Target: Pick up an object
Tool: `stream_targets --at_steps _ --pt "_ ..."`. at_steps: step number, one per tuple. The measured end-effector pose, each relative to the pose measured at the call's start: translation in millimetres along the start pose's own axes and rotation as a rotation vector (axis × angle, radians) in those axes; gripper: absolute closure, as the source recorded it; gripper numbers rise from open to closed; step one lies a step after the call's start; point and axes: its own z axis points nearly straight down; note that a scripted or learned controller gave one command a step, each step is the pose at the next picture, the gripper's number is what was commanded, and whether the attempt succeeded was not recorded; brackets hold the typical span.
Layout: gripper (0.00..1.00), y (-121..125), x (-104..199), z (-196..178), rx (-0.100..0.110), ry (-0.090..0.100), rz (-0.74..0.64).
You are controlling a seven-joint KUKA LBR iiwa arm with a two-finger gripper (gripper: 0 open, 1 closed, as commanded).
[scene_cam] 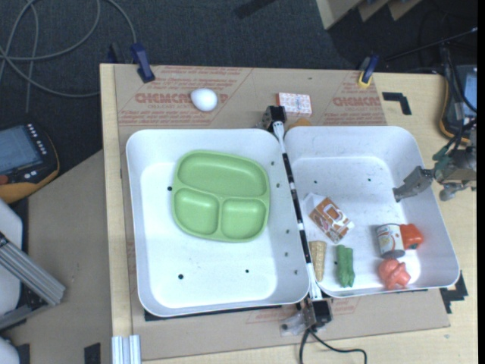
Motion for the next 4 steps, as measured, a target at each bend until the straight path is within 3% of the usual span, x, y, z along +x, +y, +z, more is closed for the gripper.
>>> stream_targets --at_steps 1,2,3,4 --pt "0.00 14 -33 88 0.003 0.001 0.001" --pt "0.00 -18 -20 181 0.000 0.001 0.000" --pt "0.00 63 -29 1 -0.003 -0.002 -0.001" --pt "0.00 52 -33 181 -0.001 0.000 -0.001"
